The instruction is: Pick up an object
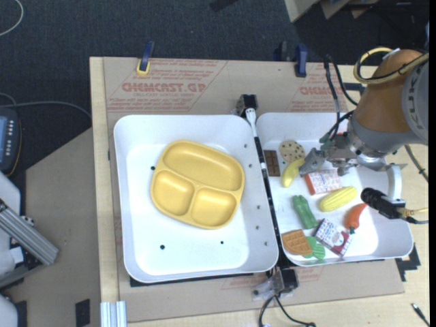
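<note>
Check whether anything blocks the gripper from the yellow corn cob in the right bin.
Nothing visible does. The gripper hangs over the right white bin, above the small red-and-white packet. The yellow corn cob lies just below that packet, uncovered from above, with the orange carrot-like piece beside it.

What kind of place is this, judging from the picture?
Probably a robotics lab or test bench, not a kitchen. A robot arm reaches over two white bins clamped to a board; the right one holds toy food such as a banana, and cables run over dark carpet.
</note>
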Controlling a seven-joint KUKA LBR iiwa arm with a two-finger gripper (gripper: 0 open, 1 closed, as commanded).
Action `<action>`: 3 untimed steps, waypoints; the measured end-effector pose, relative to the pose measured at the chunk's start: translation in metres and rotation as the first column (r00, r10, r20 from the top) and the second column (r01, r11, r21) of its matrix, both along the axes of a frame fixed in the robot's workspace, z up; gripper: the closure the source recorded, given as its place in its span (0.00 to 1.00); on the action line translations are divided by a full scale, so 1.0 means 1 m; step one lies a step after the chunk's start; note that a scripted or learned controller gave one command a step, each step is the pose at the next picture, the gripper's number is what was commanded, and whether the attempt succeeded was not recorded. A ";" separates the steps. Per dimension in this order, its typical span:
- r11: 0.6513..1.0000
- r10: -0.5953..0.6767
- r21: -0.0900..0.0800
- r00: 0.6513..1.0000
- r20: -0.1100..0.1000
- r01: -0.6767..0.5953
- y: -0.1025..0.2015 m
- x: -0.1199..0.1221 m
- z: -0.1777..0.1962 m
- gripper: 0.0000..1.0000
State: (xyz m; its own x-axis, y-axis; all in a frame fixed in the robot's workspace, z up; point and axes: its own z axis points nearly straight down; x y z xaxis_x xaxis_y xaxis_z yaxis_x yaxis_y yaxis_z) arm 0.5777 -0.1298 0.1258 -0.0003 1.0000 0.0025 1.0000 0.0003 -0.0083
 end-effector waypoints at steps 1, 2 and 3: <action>1.000 0.000 -0.006 1.000 0.012 0.000 -0.001 0.002 -0.040 0.00; 1.000 -0.001 -0.006 1.000 0.026 0.001 0.000 0.006 -0.024 1.00; 1.000 -0.002 -0.005 1.000 0.015 0.002 -0.010 0.005 0.035 1.00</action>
State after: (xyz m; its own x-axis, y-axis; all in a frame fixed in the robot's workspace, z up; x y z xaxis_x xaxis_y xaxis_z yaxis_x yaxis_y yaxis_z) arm 0.5827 -0.1403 0.1607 0.0017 1.0000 -0.0025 1.0000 -0.0016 0.0064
